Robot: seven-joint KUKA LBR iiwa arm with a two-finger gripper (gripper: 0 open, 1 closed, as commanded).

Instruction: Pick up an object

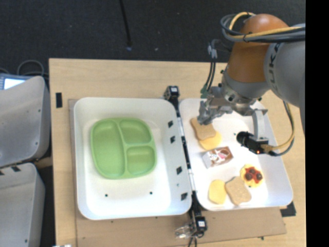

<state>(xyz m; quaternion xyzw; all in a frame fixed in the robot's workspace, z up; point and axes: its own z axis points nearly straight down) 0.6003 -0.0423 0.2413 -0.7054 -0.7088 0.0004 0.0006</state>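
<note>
The right bin (277,179) holds several food items. A brown bread slice (204,131) lies at its upper left, overlapping a yellow piece (212,141). Below them sits a small snack packet (218,156). A yellow round piece (217,191) and a second brown slice (238,190) lie near the front. A yellow item with a dark red centre (252,175) rests to their right. My gripper (204,115) hangs at the upper left of this bin, just above the top edge of the first bread slice.
The left bin (82,199) holds a green divided tray (123,147). A row of black clips (182,153) runs along the seam between the bins. The arm's orange band (254,40) and cables sit over the right bin's back edge. A grey object (20,122) stands left.
</note>
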